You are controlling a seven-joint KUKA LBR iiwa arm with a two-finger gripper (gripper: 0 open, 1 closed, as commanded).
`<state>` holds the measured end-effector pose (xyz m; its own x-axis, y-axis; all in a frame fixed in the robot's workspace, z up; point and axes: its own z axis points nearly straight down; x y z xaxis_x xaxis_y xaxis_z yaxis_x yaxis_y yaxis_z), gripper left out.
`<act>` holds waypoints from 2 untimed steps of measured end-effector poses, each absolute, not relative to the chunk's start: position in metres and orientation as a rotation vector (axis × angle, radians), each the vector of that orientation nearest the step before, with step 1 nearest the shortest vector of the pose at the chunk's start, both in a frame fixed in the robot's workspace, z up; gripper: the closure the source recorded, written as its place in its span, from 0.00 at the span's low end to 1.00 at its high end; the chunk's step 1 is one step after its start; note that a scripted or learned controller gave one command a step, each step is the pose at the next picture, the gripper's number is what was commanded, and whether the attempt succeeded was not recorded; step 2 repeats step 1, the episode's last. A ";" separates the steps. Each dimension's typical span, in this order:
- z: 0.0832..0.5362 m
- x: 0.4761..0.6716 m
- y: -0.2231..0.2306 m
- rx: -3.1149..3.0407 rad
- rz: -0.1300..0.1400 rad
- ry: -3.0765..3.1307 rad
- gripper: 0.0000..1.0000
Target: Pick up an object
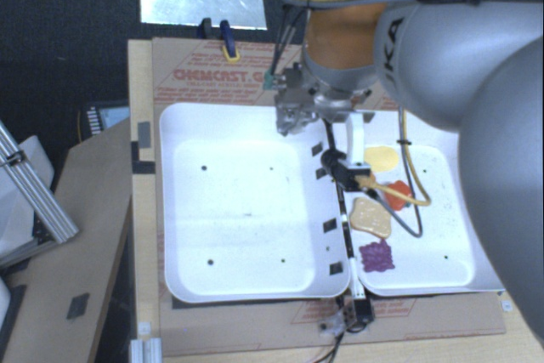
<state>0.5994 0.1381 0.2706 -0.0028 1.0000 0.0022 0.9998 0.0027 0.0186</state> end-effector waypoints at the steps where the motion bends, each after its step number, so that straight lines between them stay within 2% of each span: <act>1: 0.322 0.587 0.045 2.225 0.006 2.207 1.00; 2: 0.322 0.587 0.045 2.225 0.006 2.207 1.00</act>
